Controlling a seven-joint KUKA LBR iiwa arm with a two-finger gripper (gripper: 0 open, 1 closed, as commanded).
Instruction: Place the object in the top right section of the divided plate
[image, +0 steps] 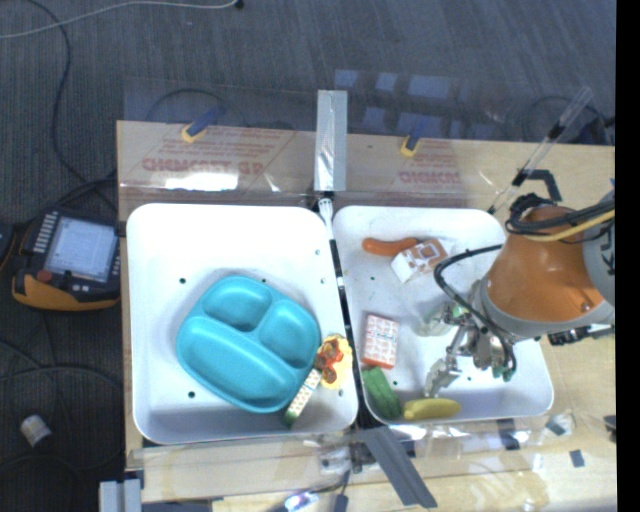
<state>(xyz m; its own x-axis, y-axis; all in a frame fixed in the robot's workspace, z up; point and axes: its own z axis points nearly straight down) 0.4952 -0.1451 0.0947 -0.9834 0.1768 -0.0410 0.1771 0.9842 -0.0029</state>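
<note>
Camera view from above the bench: the gripper (443, 378) hangs low inside the right bin (520, 400), well apart from the blue divided plate (250, 340) that lies in the left bin (160, 250). Its fingers stand a little apart with nothing visibly between them. Just beyond the plate's right rim, a small yellow-and-red toy (333, 358) rests beside the wall between the bins. Farther right of the plate lie an orange carrot (385, 245), a red-and-white packet (380, 341), a green piece (380, 391) and a yellow piece (431, 408). All plate sections are bare, so the task looks barely begun: picking, carrying and placing remain. Dark carpet surrounds the wooden bench; a handheld pendant (70, 258) sits far left of the plate.
</note>
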